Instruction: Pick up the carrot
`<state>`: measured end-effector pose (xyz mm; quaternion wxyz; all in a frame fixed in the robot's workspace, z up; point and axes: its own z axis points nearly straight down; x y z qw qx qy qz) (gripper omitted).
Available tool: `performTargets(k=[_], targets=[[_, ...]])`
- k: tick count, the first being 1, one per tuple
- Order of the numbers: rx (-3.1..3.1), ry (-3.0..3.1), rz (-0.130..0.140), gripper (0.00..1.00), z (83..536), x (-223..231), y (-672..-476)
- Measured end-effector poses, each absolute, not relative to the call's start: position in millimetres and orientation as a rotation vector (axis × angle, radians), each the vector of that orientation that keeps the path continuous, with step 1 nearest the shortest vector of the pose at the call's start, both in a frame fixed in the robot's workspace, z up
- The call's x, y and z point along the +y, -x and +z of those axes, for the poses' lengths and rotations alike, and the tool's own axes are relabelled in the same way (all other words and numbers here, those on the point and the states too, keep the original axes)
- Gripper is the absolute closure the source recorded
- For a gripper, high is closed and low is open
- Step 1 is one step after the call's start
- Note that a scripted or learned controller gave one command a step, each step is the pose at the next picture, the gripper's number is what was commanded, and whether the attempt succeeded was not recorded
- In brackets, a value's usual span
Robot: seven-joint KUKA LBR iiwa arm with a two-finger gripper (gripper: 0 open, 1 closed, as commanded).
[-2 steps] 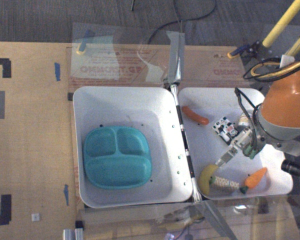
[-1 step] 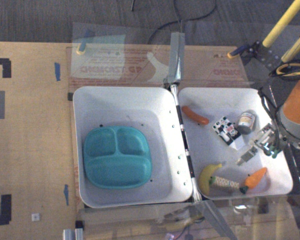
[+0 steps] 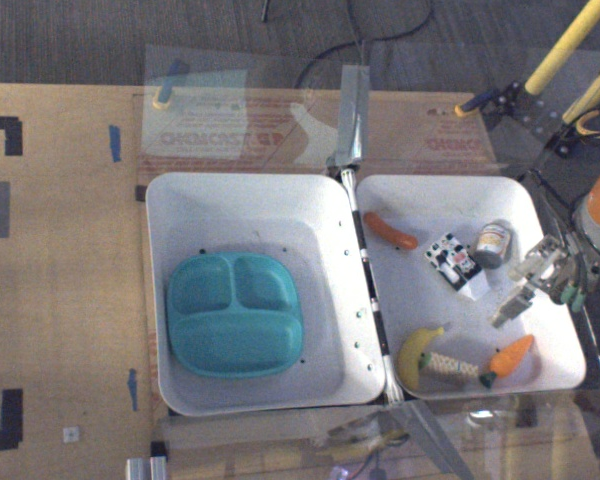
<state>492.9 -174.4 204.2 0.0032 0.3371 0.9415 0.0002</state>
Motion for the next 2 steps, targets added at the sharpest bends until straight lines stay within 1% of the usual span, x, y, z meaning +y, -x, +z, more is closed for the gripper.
performTargets(k=[1, 2], targets=[[2.952, -1.057, 0.001, 0.0, 204.1, -174.4, -492.9], [2.944, -1.058, 0.003, 1.0, 214.9, -175.1, -494.5]])
